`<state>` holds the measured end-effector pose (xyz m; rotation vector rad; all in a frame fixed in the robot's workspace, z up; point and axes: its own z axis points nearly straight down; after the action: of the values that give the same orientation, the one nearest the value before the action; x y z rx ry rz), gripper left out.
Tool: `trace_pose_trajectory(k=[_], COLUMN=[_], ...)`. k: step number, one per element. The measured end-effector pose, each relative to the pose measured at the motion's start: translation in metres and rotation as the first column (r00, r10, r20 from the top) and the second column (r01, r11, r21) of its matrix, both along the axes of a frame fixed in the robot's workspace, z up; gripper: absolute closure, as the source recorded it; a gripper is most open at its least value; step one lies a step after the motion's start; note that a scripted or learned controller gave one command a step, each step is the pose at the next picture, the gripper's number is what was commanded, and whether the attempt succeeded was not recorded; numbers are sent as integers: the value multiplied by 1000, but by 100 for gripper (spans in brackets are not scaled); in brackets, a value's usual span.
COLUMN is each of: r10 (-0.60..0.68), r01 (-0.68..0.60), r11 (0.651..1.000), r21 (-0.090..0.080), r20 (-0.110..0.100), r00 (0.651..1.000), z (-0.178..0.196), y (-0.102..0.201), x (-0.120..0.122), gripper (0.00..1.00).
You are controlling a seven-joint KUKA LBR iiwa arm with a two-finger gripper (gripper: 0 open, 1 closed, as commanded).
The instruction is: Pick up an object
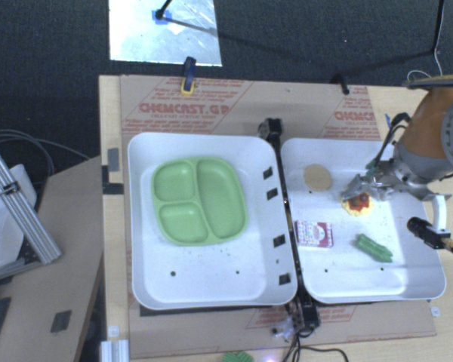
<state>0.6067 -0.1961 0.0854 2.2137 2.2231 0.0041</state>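
The claw [360, 192] sits low over the red-and-yellow toy [357, 204]; its grip I cannot tell, so the lift is left.

Grey arm [430, 161], orange band [434, 119], seemingly metallic gripper [360, 191]

— What sits where on the worktop [234, 100]?
— Two bins side by side: the left bin [143, 202] holds a divided plate [199, 200]. The right bin [415, 277] holds four things.
— Which?
— A round disc [317, 177] toward the back, a small packet [314, 234] near the left wall, a toy pickle [373, 247] to the packet's right, and a small toy food piece [357, 204] between disc and pickle.
— And the end effector [365, 188]?
— Over the right bin, directly above that food piece.
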Motion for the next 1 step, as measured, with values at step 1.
trace_pose_trajectory(k=[1], r10=[3], r01=[-2], r11=[1000], r21=[-2], r20=[6], r00=[1000], z=[13], y=[-1], x=[2], gripper=[100])
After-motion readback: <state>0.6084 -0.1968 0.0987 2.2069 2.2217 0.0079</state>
